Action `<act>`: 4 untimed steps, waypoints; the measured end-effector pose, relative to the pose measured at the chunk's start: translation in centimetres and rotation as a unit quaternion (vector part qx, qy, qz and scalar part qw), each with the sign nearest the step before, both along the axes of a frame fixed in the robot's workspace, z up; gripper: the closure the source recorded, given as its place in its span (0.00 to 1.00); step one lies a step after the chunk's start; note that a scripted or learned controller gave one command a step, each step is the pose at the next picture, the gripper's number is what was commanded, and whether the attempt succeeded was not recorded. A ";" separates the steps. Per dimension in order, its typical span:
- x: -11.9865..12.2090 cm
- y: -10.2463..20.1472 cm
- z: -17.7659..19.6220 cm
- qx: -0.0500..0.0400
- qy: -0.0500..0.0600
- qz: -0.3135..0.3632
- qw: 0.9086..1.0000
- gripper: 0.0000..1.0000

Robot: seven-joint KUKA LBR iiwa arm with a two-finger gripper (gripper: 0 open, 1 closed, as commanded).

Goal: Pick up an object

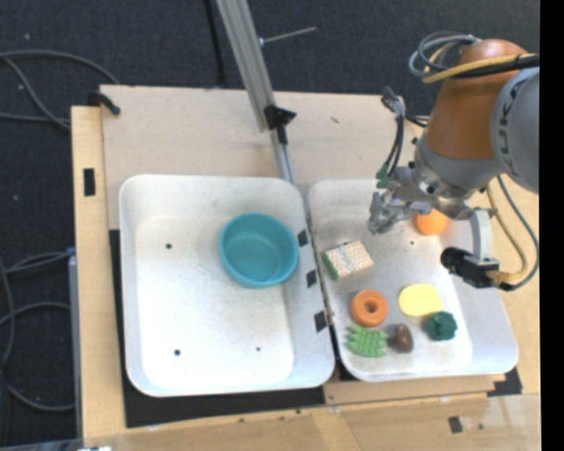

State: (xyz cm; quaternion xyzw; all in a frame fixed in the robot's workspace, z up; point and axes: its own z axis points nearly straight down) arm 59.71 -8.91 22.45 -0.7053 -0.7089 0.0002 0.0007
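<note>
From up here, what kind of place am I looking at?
Probably a robotics lab test bench. A grey and orange arm reaches over two white bins, toy items like an orange ring lie in one, and loose cables trail across the dark floor.

Grey arm (470, 111) reaching from right, gripper (385, 216) pointing down

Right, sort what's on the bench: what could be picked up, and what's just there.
For the pick:
orange ring
yellow piece
patterned block
orange ball
dark green piece
brown piece
light green piece
blue bowl
gripper

Just there:
left bin
right bin
metal post
</note>
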 end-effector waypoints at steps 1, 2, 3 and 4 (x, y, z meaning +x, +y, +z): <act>-1.5 4.6 1.1 0.001 -0.001 0.001 1.000 1.00; -3.8 10.3 1.2 0.001 0.000 0.002 1.000 1.00; -6.7 14.3 2.5 0.001 -0.001 0.000 1.000 1.00; -9.3 17.3 2.2 0.000 0.000 0.001 1.000 1.00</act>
